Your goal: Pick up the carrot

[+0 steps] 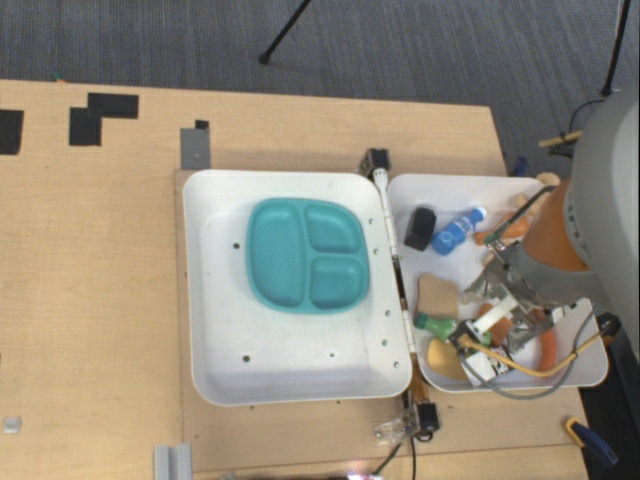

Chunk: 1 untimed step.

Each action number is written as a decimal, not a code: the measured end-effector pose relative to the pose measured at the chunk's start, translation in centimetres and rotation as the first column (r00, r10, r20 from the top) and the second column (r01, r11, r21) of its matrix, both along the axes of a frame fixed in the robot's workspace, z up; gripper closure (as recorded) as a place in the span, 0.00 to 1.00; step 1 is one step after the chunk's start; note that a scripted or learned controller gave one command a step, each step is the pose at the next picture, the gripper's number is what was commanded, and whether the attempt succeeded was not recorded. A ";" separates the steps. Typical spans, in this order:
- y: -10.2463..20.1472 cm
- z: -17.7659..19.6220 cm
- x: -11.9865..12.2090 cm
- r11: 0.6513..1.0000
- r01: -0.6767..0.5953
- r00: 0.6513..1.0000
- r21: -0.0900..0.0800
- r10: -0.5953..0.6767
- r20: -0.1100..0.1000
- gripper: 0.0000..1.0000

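The carrot (547, 349) looks like the slim orange-red piece lying near the front right corner of the right bin (470, 190), partly covered by the wrist. My gripper (492, 323) is low in that bin, among the clutter, just left of the carrot. The wrist and cables hide how it stands. A second orange piece (503, 231) pokes out by the arm's orange band; I cannot tell what it is.
The right bin also holds a black block (420, 228), a blue bottle (458, 231), a brown flat piece (438, 293), a green item (435, 322) and a yellow item (441, 354). A teal divided plate (305, 255) lies in the left bin (215, 298).
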State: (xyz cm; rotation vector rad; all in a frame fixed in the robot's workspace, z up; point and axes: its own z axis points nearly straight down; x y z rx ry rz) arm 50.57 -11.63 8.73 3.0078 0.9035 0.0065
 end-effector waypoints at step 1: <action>-7.3 8.0 5.1 1.000 0.012 1.000 -0.005 -0.012 -0.002 0.00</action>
